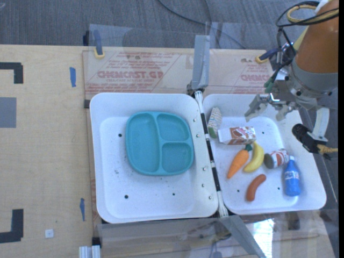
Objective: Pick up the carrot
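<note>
With fingers spread wide and empty, the gripper (pixel 270 107) hovered above the right bin (pixel 314 200), well short of the carrot (pixel 238 163).

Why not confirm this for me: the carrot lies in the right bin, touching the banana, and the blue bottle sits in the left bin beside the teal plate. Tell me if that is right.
One part is wrong. The camera view shows the blue bottle in the right bin, near its right wall, not in the left bin beside the teal plate. The rest stands: the carrot lies in the right bin, touching the banana.
</note>
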You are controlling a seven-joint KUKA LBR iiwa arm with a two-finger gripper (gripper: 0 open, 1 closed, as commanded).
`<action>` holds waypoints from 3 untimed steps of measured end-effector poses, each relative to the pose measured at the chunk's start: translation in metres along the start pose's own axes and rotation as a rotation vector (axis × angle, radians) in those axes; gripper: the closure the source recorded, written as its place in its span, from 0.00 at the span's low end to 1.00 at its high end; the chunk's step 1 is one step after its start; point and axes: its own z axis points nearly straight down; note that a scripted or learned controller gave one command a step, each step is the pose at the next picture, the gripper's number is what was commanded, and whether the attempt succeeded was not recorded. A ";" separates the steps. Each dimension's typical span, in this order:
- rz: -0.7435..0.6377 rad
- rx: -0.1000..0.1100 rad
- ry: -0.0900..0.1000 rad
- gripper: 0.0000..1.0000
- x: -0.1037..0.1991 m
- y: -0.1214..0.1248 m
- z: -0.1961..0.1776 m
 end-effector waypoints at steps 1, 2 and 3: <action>-0.211 -0.004 0.001 0.00 -0.029 -0.049 0.132; -0.107 -0.014 0.001 0.00 -0.017 -0.045 0.165; -0.104 -0.013 0.000 1.00 -0.020 -0.044 0.157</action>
